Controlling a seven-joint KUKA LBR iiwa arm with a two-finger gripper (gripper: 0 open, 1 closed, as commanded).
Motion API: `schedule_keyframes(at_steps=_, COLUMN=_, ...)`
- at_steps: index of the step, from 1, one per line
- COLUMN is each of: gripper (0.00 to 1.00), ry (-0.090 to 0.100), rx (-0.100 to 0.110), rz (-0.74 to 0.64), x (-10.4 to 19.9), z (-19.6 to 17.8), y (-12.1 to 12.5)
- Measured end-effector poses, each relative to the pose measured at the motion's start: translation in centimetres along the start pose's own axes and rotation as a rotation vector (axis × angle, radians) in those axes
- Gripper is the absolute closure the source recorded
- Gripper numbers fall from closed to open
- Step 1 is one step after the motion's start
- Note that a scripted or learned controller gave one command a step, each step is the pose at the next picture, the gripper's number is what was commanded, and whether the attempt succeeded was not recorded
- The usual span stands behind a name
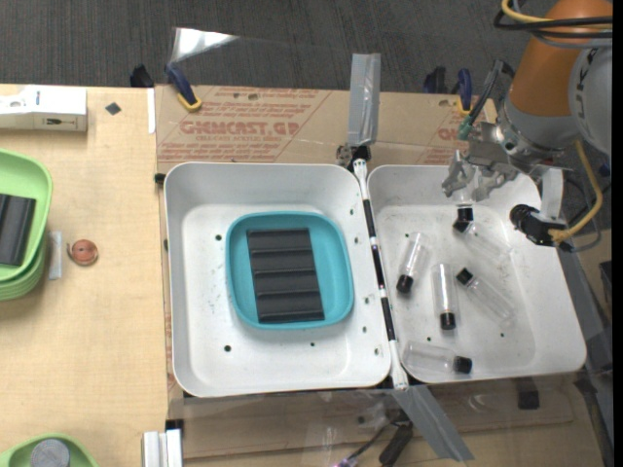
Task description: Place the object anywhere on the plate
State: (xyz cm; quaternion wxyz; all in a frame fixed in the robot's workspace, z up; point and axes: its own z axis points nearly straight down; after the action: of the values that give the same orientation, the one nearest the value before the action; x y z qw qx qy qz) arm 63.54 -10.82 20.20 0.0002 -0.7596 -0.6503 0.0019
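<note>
Nearest: clear plastic vial with a black cap [454, 362], lying flat by the near wall of the right-hand shallow white bin [555, 343]. Farther in, three more of the same kind, all lying flat and apart from one another: left vial [410, 263], middle vial [445, 300], right vial [481, 294]. Fifth vial [463, 221] at the far end of that bin, just below the grey two-finger gripper [469, 189]; hard to say whether touching or merely beneath. Cannot tell how wide the claw stands, nor whether gripping anything.

Left of all that, in the left-hand white bin [195, 339]: teal rounded-square plate [238, 261], bearing a black ribbed slab [284, 275] at its middle. None of the vials on the plate.

Beyond the bins, printed brown cardboard [243, 120] on the far side. Far left on the wooden bench [97, 358]: light green tray [29, 178], small white box [39, 108], coppery round disc [84, 251].
</note>
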Motion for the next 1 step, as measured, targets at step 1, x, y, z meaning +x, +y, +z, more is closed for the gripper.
schedule_keyframes(at_steps=1, gripper=1.00, ry=0.001, rx=0.001, rz=-0.115, x=6.55, z=1.14, y=-3.38)
